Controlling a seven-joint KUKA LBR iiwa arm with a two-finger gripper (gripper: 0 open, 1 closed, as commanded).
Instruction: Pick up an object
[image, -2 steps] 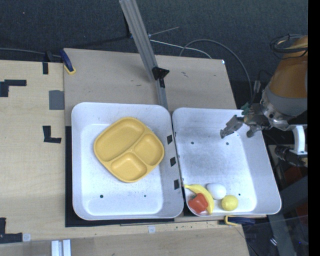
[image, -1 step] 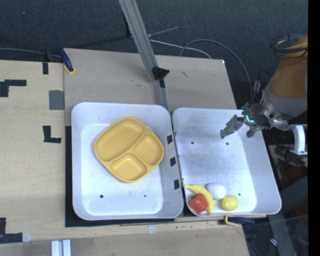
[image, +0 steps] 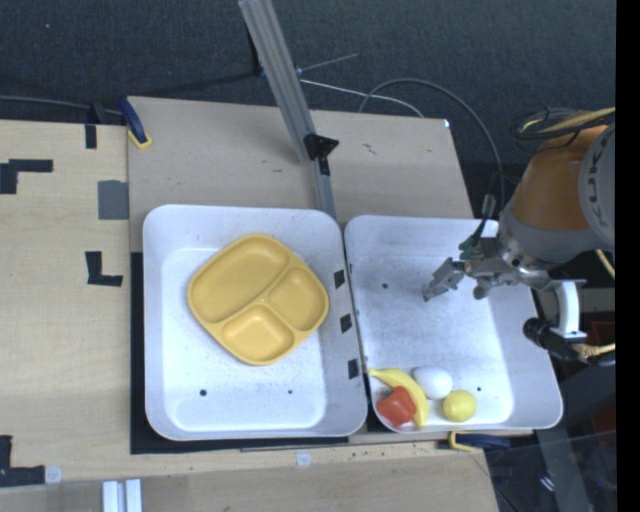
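My gripper (image: 455, 287) hangs over the upper middle of the right bin (image: 400, 250), its two fingers spread apart with nothing between them. At the bin's near edge lie a yellow banana (image: 404, 381), a red piece (image: 397, 404) against it, a white egg-shaped ball (image: 433, 381) and a small yellow ball (image: 459, 405). The gripper is well above and apart from this cluster.
A yellow divided plate (image: 258, 298) lies in the left bin (image: 165, 300). A grey metal pole (image: 290, 90) slants in from the top to the bins' shared rim. Cables run across the bench at the upper right.
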